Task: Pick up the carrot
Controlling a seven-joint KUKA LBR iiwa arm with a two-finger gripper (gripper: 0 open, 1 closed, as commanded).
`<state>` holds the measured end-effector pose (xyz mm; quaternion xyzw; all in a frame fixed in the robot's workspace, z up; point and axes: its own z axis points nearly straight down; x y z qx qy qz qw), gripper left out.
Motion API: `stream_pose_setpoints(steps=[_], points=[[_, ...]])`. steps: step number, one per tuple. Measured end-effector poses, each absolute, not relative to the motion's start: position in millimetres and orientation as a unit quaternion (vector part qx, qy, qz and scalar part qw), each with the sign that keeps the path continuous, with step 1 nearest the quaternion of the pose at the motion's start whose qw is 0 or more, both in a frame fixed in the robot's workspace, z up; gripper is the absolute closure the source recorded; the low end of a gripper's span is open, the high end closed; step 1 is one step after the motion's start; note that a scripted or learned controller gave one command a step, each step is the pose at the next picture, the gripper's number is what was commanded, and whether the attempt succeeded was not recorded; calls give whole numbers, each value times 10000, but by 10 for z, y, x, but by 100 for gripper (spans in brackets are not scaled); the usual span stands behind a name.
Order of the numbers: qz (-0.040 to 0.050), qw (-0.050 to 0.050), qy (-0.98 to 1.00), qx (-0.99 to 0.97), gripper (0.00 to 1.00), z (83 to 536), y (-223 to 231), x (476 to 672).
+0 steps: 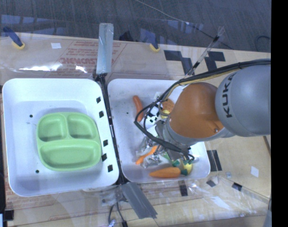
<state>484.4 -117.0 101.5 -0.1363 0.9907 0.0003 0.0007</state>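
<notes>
Camera view: orange carrot (166, 172), green-topped, lies flat in right bin (120, 126); end effector's state cannot be told.

From my feed I look down on a pale tan wooden surface (238, 174) covered by a sheet of clear plastic film (44, 60) that catches bright glare near the upper left. Faded red lettering (80, 53) shows through the film. Black tape marks (193, 60) sit on the surface at upper right, and more near the lower right. A strip of grey tape (105, 48) runs up from between the two bins. Small yellow clips (17, 42) pin the film's far edge. Beyond that lies dark grey ribbed carpet floor (54, 4).
</notes>
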Motion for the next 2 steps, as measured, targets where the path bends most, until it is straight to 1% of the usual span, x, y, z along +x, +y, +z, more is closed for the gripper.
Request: stream_pose_setpoints(steps=[1,2], points=[[1,33,9999,-138,100,1939,-559,5043],[-3,31,9998,-174,100,2030,-553,5054]])
